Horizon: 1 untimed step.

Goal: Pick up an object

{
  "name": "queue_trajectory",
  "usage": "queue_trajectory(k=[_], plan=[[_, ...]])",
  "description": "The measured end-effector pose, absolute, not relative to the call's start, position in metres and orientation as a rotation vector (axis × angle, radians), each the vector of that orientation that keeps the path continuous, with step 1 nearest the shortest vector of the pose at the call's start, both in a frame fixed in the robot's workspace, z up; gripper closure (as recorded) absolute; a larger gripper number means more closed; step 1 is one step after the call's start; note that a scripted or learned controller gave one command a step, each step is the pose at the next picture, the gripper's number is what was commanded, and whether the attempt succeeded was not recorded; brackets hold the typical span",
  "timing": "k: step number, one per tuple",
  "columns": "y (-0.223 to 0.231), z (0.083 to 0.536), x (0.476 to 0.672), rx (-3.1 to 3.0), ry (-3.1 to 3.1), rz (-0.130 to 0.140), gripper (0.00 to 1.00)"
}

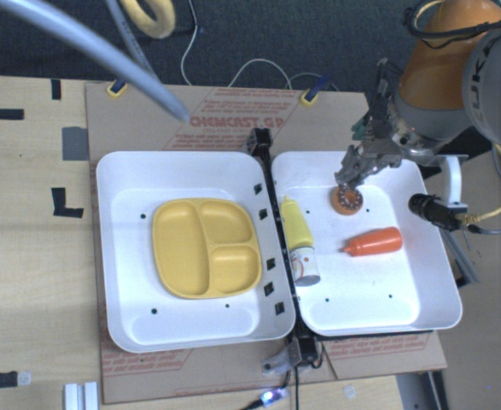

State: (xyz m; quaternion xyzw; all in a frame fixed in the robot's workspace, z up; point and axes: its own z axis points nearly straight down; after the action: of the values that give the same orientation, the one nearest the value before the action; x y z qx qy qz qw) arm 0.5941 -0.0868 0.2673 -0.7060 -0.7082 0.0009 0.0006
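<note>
A: So where's the arm at? The gripper [350,180] sits over the far part of the right bin [421,306], just above a small round brown thing [347,201].

B: Got it clamped?

A: Honestly can't tell, the claw is too dark and small to read. The brown piece looks like it lies on the bin floor.

B: What else is in there?

A: An orange carrot-like toy [374,243] nearby and a yellow bottle [298,237] along the divider. Left bin [122,229] has a yellow divided plate [206,248].
</note>
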Motion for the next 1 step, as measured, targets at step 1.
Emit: queue_trajectory(k=[1], plan=[[-0.0349, 0.2613, 0.5977, -2.216, -2.225, 0.003, 1.0]])
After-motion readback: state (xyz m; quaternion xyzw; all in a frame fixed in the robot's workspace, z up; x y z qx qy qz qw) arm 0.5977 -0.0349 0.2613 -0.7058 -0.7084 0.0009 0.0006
